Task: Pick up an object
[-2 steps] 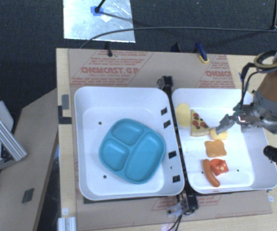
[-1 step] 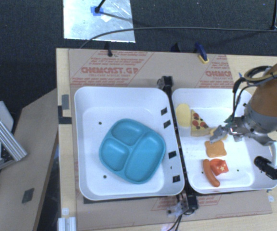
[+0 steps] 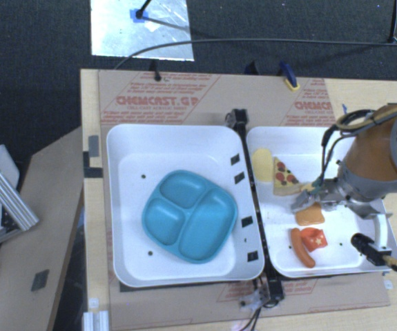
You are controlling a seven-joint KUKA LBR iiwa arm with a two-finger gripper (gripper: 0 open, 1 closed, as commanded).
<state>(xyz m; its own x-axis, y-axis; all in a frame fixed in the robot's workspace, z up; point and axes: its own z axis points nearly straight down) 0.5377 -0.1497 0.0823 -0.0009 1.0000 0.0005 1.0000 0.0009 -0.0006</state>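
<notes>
Plastic bins, shallow, white and glossy with rounded corners, sit side by side on a brown printed board. The left bin (image 3: 126, 150) carries a turquoise divided plate (image 3: 189, 214), a smooth rounded square with three moulded compartments, lying flat near the middle of the bin floor. The right bin (image 3: 281, 138) carries a cluster of toy food pieces. A pale yellow rounded piece (image 3: 262, 161) lies near the dividing wall, and just beside it a pizza slice (image 3: 283, 176), a flat wedge with a yellow face, red dots and a brown crust edge. Lower down rests an orange bun-shaped piece (image 3: 311, 216), matte and softly curved. Below that is a red blocky piece (image 3: 314, 238), touching or overlapping an orange-red sausage (image 3: 302, 248), a smooth cylinder with rounded ends that lies diagonally.

The arm reaches in from the right, its grey casing and orange band (image 3: 371, 154) smooth and curved, with black cables looping above. The gripper (image 3: 308, 197) is a grey metal assembly that hangs low in the right bin, between the pizza slice and the orange bun-shaped piece, close to both. Whether its jaws are parted or closed cannot be told at this angle, and nothing is visibly held between them.
</notes>
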